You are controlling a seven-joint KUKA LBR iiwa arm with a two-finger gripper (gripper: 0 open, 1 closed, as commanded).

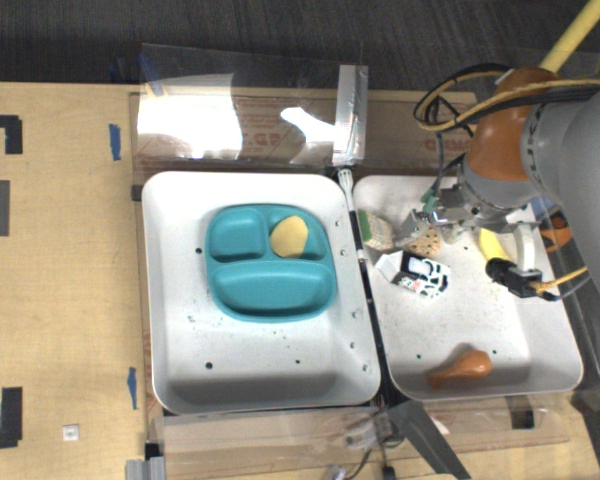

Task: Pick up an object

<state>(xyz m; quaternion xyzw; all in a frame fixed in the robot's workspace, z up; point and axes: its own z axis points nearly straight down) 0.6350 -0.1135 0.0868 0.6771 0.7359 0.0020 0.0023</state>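
Currently at approach: over the right bin [540, 368], the end effector [427, 226] hangs low; we cannot tell whether it is spread or pressed together. A black-and-white packet [422, 273] lies just beside it. Next, we judge: centre, descend, close.

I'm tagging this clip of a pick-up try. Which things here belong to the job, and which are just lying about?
Likely in the job: gripper over the right bin; black-and-white object and tan lump, both close to it.
Lying about: left bin; teal divided plate in it; yellow round thing in the plate's upper right compartment; orange-brown object at the right bin's near edge.
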